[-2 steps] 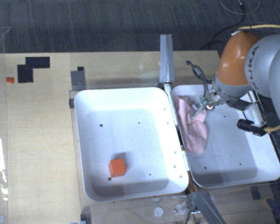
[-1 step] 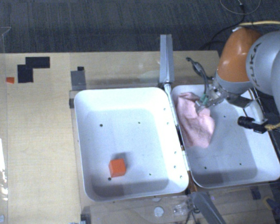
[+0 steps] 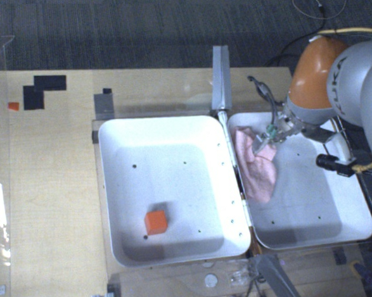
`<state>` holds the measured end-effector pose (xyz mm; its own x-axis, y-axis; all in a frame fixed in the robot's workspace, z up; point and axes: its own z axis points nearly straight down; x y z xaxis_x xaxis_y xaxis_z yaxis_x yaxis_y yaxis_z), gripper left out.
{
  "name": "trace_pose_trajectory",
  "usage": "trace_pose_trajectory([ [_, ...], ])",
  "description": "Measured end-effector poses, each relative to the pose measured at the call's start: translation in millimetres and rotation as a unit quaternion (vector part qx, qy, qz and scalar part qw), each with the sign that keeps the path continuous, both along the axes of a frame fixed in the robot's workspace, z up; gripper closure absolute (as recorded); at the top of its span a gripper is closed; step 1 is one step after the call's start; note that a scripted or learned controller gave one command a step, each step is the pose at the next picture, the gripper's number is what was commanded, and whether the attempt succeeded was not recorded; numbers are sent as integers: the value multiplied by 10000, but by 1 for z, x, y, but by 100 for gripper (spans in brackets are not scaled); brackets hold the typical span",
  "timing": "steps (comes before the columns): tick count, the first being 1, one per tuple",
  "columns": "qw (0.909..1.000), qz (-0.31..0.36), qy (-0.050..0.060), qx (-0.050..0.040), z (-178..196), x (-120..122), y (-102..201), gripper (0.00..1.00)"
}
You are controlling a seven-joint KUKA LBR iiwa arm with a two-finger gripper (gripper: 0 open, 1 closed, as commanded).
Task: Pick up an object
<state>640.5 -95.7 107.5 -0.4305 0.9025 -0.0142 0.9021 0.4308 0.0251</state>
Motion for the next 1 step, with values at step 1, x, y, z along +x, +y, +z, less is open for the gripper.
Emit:
trace_pose_trajectory([
  [1, 9999, -123, 21, -4, -12, -6, 4, 0],
])
